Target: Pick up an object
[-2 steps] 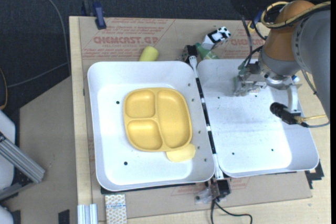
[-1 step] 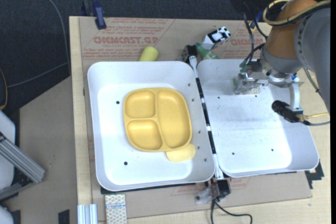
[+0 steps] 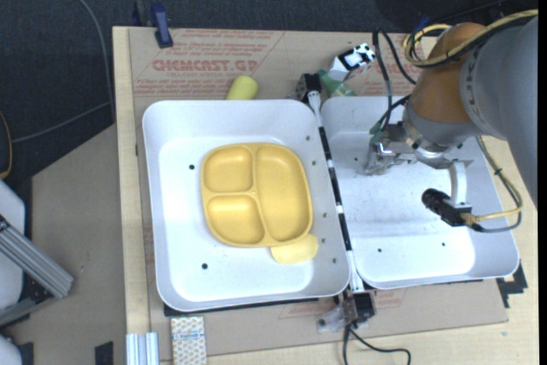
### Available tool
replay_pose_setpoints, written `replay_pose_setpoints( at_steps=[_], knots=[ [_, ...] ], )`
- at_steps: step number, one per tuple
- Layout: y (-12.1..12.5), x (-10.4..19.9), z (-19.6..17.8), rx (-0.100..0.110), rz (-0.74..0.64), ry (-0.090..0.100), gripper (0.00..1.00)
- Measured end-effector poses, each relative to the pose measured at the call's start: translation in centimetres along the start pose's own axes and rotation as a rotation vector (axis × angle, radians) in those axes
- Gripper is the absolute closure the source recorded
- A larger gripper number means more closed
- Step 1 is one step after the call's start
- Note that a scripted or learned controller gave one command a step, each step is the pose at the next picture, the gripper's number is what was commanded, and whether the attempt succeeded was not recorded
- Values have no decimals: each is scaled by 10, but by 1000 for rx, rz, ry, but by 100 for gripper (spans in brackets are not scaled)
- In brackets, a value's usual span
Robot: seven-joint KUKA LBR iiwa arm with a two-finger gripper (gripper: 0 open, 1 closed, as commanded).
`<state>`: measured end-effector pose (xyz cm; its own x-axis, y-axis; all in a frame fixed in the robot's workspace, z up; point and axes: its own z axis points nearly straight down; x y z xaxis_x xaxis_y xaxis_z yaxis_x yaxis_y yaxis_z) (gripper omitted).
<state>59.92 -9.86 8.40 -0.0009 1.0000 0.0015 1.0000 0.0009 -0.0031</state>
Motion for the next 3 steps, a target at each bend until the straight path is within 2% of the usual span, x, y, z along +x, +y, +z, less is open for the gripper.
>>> replay_pose_setpoints(
  at_steps=[1, 2, 3],
  knots=[
    [-38, 34, -101, -4, 0, -1, 100],
    [-39, 34, -100, -3, 0, -1, 0],
    [35, 0, -70, -3, 0, -2, 0]
  ],
)
